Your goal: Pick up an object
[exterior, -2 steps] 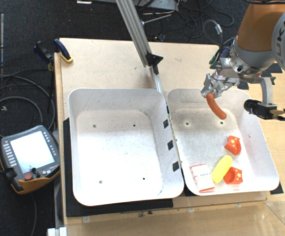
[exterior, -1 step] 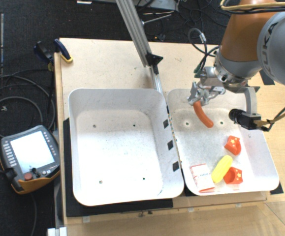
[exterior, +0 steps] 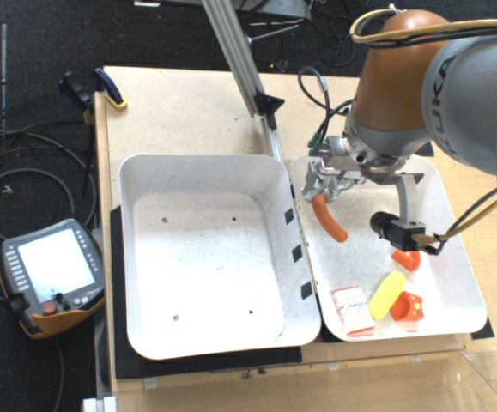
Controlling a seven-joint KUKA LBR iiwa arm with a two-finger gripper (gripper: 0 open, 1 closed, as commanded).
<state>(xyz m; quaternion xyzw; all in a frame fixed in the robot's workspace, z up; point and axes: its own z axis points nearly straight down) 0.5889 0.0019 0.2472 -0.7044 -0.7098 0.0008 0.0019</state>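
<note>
— Two white bins sat side by side on the bench. What was in the right bin (exterior: 454,312)?

— Near the front edge lay a small white and red box (exterior: 352,308). Just beside it was a yellow piece (exterior: 386,292), tilted, and a red block (exterior: 408,306) touched its lower end. A little farther back was a small orange-red piece (exterior: 407,260), next to a black part on the arm.

— And the long orange thing?

— That was the orange sausage (exterior: 329,218). It lay in the right bin, close to the wall beside the left bin (exterior: 145,178). Its long side ran at a slant, top end up and left, bottom end down and right.

— Where was the gripper (exterior: 324,185)?

— Right over the sausage's top end. Its fingers pointed down on either side of that end and seemed to pinch it.

— What was in the left bin?

— Just some small dark specks on its floor.

— And farther back?

— A grey metal bar (exterior: 235,45) leaned over the bench, and a blue and yellow clamp (exterior: 102,88) sat at the far left corner.
</note>
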